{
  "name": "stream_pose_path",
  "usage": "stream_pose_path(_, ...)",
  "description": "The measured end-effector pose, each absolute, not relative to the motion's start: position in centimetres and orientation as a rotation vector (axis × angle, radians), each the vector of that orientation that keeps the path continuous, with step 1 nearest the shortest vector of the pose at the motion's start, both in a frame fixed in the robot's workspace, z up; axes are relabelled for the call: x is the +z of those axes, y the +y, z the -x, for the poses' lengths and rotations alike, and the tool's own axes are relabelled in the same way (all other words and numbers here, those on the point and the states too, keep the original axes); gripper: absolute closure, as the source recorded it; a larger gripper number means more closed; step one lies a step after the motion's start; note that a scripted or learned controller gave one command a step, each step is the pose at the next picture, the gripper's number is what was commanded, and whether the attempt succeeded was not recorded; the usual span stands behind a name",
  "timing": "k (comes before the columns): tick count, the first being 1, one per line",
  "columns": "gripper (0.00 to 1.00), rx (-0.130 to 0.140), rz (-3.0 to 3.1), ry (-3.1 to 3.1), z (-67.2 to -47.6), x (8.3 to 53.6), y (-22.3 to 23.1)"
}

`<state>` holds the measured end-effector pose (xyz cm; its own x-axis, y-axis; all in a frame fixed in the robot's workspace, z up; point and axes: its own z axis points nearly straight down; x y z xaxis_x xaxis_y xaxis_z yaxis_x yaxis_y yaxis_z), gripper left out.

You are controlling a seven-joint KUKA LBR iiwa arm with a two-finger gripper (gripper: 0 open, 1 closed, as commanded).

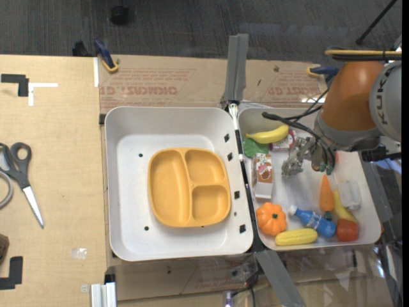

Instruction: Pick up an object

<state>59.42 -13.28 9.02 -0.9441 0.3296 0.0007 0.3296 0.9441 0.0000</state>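
Plywood bench [51,171], scissors [24,178] at left, dark carpet [192,11] beyond, hand [300,160] over right bin [370,190], grip state unclear

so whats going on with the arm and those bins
A grey and orange robot arm reaches in over the right bin, its gripper hanging above the toy food there: a banana, a pumpkin, a carrot, a corn cob and a blue bottle. Nothing is visibly between its fingers. The left bin holds a yellow divided plate. Scissors lie on the bench.
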Motion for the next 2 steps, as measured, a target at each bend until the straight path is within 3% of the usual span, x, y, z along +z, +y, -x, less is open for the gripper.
stream_pose_path(1,1.0,0.001,0.105,-3.143,-63.98,9.05,-19.54)
stream_pose_path(2,0.0,0.0,0.105,-3.142,-63.98,9.05,-19.53)
